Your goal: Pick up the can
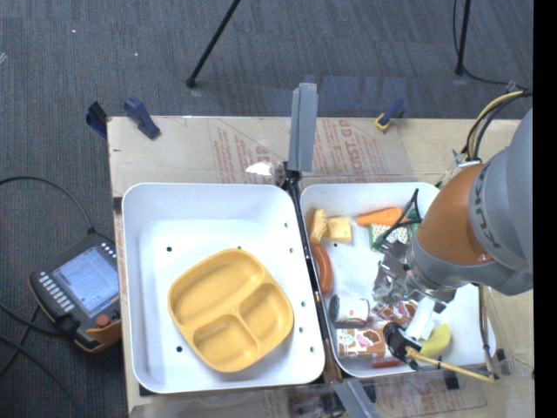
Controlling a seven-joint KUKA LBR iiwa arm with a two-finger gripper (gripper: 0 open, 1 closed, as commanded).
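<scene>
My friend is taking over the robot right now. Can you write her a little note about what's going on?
Gripper: down in the right bin, among the toy food; I can't tell if it holds anything.
Can: looks like the small one lying near the bin's front, beside a printed box. Hard to be sure.
Left bin: a yellow divided plate.
Done: nothing lifted yet.
Left: grab the can and raise it.

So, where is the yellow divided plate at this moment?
The yellow divided plate lies in the left bin, toward its front, across the divider from the arm.
</scene>
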